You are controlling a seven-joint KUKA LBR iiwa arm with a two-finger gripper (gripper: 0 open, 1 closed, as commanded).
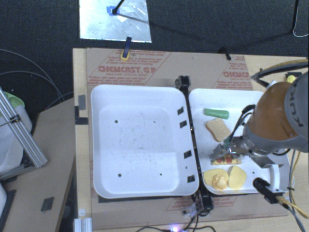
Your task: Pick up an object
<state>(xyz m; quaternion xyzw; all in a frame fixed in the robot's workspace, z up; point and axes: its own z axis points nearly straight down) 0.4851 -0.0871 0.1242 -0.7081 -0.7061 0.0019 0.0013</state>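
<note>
The right bin [198, 100] holds a green stick-shaped piece [216, 113] near its back, a tan bread-like slice [218, 128] below it, and two pale yellow pieces [216, 179] [236, 177] at the front. A small red and yellow bit [223, 162] peeks out just above the yellow pieces. My gripper [223, 153] hangs low over the middle of this bin, between the tan slice and the yellow pieces, right above the red and yellow bit. The arm's grey and orange wrist [275, 117] covers the bin's right part.
The left bin [140, 139] lies beside the right one, split from it by a black divider with clips [187, 129]. Brown cardboard [159, 66] underlies both. A shiny metal sheet [115, 12] lies behind, and a metal rail [19, 129] stands far left.
</note>
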